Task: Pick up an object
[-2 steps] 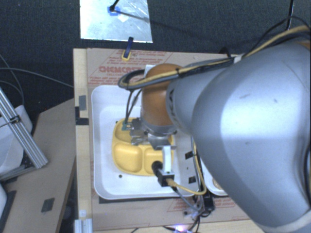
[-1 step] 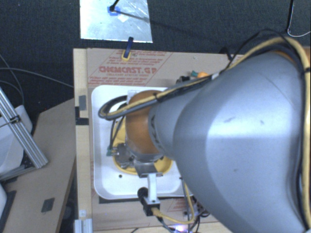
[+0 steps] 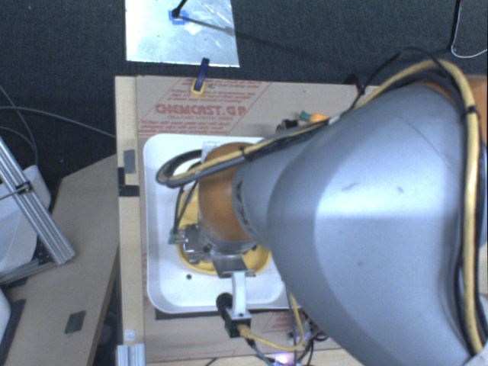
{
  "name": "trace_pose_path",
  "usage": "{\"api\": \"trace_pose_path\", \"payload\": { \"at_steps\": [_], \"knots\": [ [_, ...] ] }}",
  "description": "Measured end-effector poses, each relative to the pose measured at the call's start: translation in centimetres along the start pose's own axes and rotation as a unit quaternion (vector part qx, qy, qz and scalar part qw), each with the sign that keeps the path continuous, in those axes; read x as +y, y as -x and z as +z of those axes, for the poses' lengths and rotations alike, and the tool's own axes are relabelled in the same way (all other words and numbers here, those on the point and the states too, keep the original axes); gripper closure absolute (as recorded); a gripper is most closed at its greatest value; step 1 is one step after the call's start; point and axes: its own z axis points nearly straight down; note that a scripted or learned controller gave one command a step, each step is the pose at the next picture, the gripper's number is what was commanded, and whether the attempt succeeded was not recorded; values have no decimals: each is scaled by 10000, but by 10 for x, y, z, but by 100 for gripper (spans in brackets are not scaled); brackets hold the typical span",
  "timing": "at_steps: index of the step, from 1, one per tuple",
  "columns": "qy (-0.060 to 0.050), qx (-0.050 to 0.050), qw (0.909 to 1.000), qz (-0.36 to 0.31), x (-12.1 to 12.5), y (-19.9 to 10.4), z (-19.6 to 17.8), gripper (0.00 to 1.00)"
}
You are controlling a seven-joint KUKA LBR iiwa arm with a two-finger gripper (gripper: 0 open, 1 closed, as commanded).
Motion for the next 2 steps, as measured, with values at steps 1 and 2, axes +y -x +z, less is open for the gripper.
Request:
{"api": "trace_pose_path", "payload": {
  "at_steps": [1, 2],
  "knots": [
    [35, -12, 10000, -6, 2, -12, 0, 100],
    [11, 8, 10000, -10, 15, -14, 0, 100]
  ]
}}
